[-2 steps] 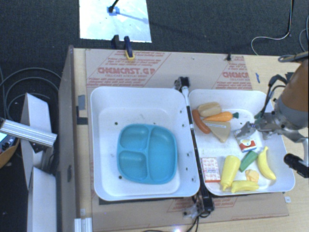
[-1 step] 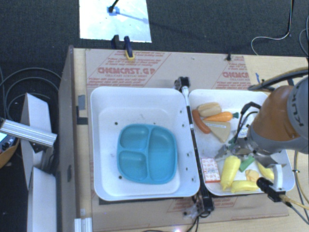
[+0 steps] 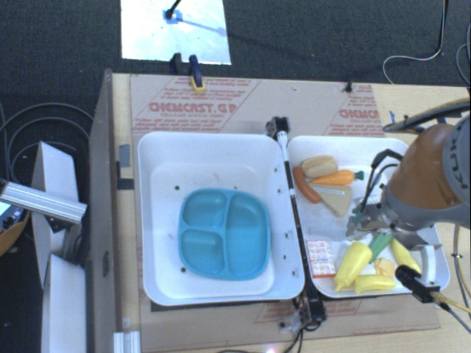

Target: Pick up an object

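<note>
The counter [image 3: 221, 98] is seen from above, carrying two shallow white bins side by side. The left bin [image 3: 162, 190] is occupied by a blue divided plate [image 3: 224, 234], lying flat near the middle. The right bin [image 3: 324, 147] is where the action is: the grey arm with its orange band [image 3: 430, 171] is reached in from the right and is hung low over the bin's middle. Its gripper [image 3: 362, 223] is seen just beside a pale wedge [image 3: 335, 197], and directly above a yellow corn cob [image 3: 352, 263] with a green stalk [image 3: 380, 243]; whether the gripper is spread or closed cannot be told, as it is lost in dark clutter. Nothing can be seen held. Further back, a tan bun [image 3: 320, 166], an orange carrot [image 3: 335, 177] and a red sausage [image 3: 305, 186] are packed touching one another. A small printed card [image 3: 319, 256] is laid at the bin's left wall, and more yellow pieces [image 3: 375, 282] are gathered at the front. For a clean pick, one isolated target is best chosen — the corn cob looks likeliest — approached squarely from above and closed across its narrow width, well clear of neighbours.
</note>
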Robot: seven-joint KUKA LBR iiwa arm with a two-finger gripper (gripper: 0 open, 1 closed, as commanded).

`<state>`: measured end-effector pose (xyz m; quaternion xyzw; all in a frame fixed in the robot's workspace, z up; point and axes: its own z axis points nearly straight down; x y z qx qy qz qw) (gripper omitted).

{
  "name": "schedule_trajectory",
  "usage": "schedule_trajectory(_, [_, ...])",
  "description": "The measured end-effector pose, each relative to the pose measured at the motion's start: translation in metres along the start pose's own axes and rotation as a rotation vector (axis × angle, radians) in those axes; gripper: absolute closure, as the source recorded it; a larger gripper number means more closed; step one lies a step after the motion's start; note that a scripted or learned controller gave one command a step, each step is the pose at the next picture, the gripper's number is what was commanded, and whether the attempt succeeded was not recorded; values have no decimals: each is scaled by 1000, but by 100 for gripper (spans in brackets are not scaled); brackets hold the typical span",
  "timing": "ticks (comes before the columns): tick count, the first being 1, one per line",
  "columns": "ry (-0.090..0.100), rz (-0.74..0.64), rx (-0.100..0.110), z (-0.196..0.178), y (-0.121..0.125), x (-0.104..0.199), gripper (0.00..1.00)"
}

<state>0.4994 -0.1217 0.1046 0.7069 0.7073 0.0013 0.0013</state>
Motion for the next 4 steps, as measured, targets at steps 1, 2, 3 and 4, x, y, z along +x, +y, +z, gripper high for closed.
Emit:
schedule_trajectory(1, [0, 0, 0, 0, 0, 0, 0])
schedule_trajectory(2, [0, -9, -1, 21, 58, 36, 0])
schedule_trajectory(3, [-1, -5, -2, 20, 119, 30, 0])
schedule_trajectory(4, [0, -9, -13, -87, 174, 66, 0])
